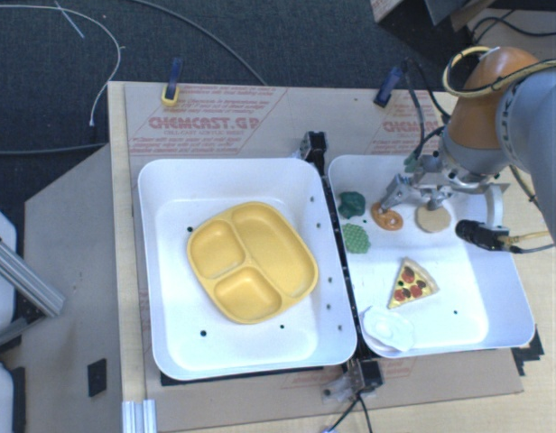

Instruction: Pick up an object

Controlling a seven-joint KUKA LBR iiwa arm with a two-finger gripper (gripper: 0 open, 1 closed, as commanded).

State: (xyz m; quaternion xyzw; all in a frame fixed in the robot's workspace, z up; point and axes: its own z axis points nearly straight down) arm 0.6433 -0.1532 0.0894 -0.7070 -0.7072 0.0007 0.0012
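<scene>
In the right bin (pixel 495 323), my gripper (pixel 412 206) hangs low over the far part, open, with nothing seen between its fingers. One fingertip stands by an orange ring-shaped piece (pixel 385 217), the other by a tan round piece (pixel 433 218). A pizza slice toy (pixel 412 283) lies nearer the front. A dark green piece (pixel 352 204) and a light green piece (pixel 356 237) lie along the bin's left wall. A white crumpled thing (pixel 388 329) sits at the front left corner.
The left bin (pixel 165 197) holds a yellow divided plate (pixel 251 260). A black cable end (pixel 481 234) hangs off the arm over the right bin. A black clip (pixel 313 144) sits between the bins at the back. Cardboard (pixel 206 120) lies under both bins.
</scene>
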